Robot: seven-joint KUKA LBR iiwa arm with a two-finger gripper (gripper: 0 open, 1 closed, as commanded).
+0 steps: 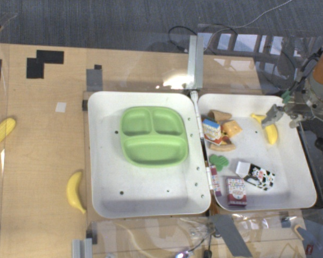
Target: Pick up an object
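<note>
A: Where is the two-finger gripper (280,113) sitting relative to the small yellow plastic banana (269,130) in the right-hand shallow white bin (307,173)?

B: It is hanging over the bin's far right corner, just up and to the right of the banana. One grey fingertip is pointing down-left and seems to be overlapping the banana's upper end, though from this slant I cannot tell if it is touching.

A: And the banana's long axis?

B: It is running from upper left to lower right, then curving down toward the near rim. So the fruit is lying just below and left of the gripper.

A: Are the jaws standing apart?

B: I cannot tell; the wrist is hiding the other side. Nothing is showing between them, so I am not calling it a hold.

A: Anything crowding the banana?

B: Not really. The orange-and-brown heap of toy food (225,123) is lying well to its left, and the black-and-white patterned packet (260,177) is sitting below it, nearer the front. The green 3-compartment plastic plate (153,135) is resting in the other bin.
</note>
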